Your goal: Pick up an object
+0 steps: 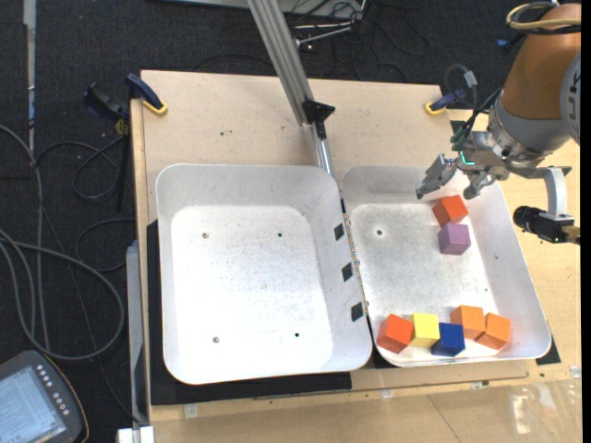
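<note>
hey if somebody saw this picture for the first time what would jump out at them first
Probably the bright blocks in the right bin: a row of orange, yellow and blue blocks along its near edge, plus an orange block and a purple block farther back. Next, the arm's hand poised just above that orange block, and the left bin beside it.

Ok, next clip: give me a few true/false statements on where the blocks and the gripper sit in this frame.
1. All the blocks lie in the right bin. True.
2. The gripper hangs over the left bin. False: it is above the far part of the right bin, beside the orange block.
3. A purple block lies just nearer the camera than that orange block. True.
4. The blue block sits alone at the far edge of the bin. False: it lies in the near cluster beside the yellow block.
5. The gripper holds the purple block. False: that block rests on the bin floor.
</note>
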`<state>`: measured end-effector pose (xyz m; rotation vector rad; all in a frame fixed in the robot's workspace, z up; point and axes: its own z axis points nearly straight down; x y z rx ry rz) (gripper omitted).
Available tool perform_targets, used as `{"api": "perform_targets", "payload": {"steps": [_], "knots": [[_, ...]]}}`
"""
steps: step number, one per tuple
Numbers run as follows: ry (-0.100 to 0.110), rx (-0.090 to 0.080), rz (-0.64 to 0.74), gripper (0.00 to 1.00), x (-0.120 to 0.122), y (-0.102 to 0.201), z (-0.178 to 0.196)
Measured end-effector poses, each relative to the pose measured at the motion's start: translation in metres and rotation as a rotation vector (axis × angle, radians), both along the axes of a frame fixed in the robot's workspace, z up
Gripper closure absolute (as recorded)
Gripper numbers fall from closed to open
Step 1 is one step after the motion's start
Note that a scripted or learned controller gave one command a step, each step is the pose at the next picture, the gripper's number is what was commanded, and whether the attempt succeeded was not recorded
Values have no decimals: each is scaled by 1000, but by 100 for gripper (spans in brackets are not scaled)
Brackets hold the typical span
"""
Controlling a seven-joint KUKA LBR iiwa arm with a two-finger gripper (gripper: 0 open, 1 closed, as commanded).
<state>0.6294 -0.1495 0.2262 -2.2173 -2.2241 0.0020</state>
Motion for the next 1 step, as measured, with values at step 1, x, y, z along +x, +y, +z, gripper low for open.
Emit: {"api": "perform_targets", "payload": {"steps": [1], "knots": [[5,1,-4,0,-10,-4,-57]]}}
